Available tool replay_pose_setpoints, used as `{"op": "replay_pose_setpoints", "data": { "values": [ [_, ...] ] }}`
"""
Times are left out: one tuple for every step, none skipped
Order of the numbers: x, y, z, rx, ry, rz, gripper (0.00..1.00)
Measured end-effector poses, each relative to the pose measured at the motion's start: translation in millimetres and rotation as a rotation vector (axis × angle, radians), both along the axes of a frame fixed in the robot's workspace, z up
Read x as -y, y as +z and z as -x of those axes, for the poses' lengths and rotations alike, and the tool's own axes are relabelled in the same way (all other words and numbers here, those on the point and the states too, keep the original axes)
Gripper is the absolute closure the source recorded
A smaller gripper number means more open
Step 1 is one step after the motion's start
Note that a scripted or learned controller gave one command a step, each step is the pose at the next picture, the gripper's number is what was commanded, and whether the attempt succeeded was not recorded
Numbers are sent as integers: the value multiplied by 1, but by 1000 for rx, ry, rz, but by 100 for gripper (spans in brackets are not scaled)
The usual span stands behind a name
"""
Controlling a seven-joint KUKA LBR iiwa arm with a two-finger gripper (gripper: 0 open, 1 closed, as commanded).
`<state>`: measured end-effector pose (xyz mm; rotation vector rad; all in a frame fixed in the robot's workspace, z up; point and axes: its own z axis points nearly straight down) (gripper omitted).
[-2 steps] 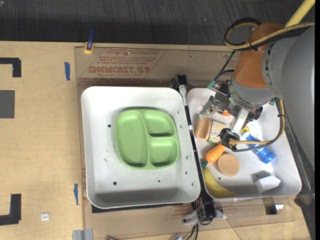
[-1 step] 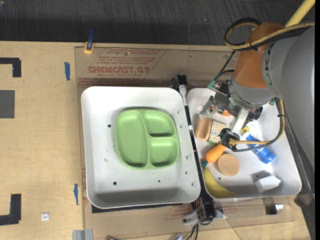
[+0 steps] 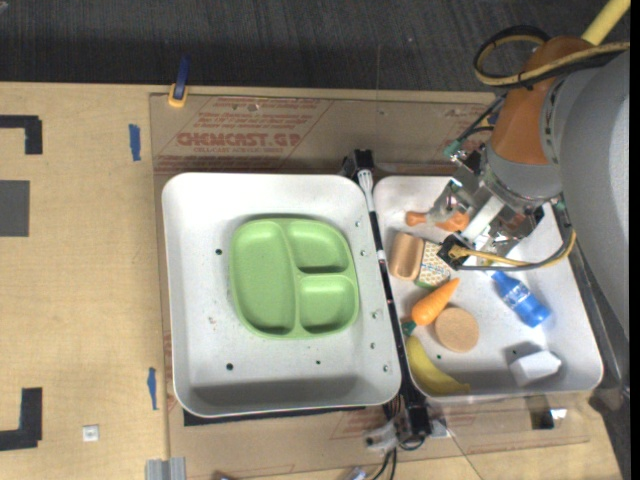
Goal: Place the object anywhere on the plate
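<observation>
**Gripper hangs over crowded right bin, green plate waits in the left**

The grey arm (image 3: 590,118) reaches in from the right and bends down over the far part of the right bin (image 3: 585,343), its gripper (image 3: 463,230) low above the clutter at that bin's far left corner. Whether the tool is released or clenched cannot be told from this slanted view, and nothing can be seen gripped in it.

Just left of the gripper lies a small orange piece (image 3: 415,218). Just near of it, a tan cylinder (image 3: 405,255) stands against the bin's left wall, with a small patterned block (image 3: 432,264) touching its right side. Nearer still, a carrot (image 3: 436,302) lies slantwise, its thick end toward the left wall, beside a round wooden disc (image 3: 460,330). A banana (image 3: 428,368) curves along the near left corner. A blue bottle (image 3: 522,299) lies on its side toward the middle of the bin, and a white block (image 3: 533,365) sits near the right wall at the near side.

The green plate (image 3: 262,273), divided into one large and two small compartments, sits flat in the middle of the left bin (image 3: 200,208), well apart from the gripper. Every loose object lies in the right bin, across the shared wall from the plate.
</observation>
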<state>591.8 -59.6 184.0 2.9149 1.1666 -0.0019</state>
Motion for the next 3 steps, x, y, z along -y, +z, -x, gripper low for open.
{"op": "replay_pose_setpoints", "data": {
  "values": [
    [-1,10,-1,1,5,2,100],
    [-65,59,-8,4,79,-3,100],
    [-114,30,-7,-12,271,-6,100]
  ]
}}
